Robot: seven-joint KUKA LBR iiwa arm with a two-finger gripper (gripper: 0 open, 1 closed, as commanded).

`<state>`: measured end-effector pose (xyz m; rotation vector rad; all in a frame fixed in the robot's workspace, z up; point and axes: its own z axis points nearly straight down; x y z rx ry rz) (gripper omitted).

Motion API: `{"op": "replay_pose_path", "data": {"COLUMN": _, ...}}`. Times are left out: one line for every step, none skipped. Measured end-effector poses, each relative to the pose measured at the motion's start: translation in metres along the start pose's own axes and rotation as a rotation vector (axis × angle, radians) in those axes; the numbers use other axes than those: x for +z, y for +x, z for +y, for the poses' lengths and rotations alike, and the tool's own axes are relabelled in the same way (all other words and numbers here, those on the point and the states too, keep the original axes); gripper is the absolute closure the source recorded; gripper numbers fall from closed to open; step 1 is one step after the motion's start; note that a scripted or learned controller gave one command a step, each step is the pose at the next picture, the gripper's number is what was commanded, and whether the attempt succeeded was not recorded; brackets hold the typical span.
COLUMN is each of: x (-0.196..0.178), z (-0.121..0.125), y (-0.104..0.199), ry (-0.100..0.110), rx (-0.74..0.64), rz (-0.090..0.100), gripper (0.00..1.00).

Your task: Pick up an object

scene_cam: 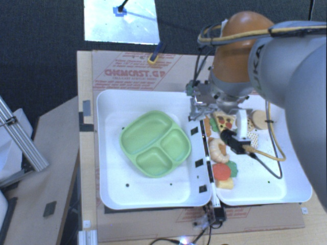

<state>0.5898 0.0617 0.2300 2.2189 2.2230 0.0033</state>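
Toy food lies along the left side of the right bin (286, 188): a pizza slice (225, 120), a pale round cookie (259, 119), a tan croissant-like piece (218, 150), a red tomato (222, 171) with a green bit beside it, and a yellow block (225, 184). My gripper (220, 114) hangs below the orange-banded wrist (240, 40), low over the far left corner of that bin, right by the pizza slice. The wrist and cables cover its tip. A black part (236, 143) lies just right of the croissant-like piece.
A green three-compartment plate (155, 143) rests in the left bin (115, 188). The ridge between the bins (204, 162) runs just left of the food. A yellow cable (273, 157) loops over the right bin. A cardboard sheet (133, 73) lies behind the bins.
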Motion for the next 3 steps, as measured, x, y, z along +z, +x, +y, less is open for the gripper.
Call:
{"op": "replay_pose_path", "data": {"x": 0.015, "z": 0.004, "y": 0.002, "ry": 0.001, "rx": -0.002, "rz": -0.002, "gripper": 1.00}}
{"op": "replay_pose_path", "data": {"x": -0.005, "z": 0.007, "y": 0.004, "ry": 0.000, "rx": -0.003, "rz": 0.000, "gripper": 1.00}}
{"op": "replay_pose_path", "data": {"x": -0.004, "z": 0.009, "y": 0.005, "ry": -0.001, "rx": -0.004, "rz": -0.001, "gripper": 1.00}}
